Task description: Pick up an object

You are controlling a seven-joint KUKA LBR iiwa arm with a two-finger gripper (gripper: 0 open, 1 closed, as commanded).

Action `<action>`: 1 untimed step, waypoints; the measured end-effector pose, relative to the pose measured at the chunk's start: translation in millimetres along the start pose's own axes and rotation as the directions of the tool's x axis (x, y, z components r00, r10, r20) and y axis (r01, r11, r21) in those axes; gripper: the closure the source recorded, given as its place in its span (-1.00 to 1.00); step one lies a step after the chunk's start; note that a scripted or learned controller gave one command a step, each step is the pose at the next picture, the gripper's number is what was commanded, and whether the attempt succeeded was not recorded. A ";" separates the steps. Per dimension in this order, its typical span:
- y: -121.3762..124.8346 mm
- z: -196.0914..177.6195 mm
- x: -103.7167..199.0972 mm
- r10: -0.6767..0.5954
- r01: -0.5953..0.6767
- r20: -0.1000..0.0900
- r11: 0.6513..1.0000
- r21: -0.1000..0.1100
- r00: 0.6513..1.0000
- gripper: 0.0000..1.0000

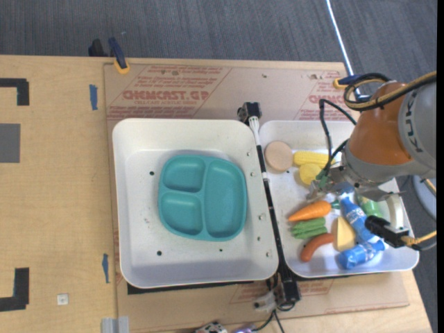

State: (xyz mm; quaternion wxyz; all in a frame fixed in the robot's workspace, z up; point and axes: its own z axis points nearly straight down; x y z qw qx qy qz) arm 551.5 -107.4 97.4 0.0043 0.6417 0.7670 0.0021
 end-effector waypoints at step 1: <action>-0.1 0.1 0.1 0.000 0.000 0.000 1.000 0.000 1.000 -1.00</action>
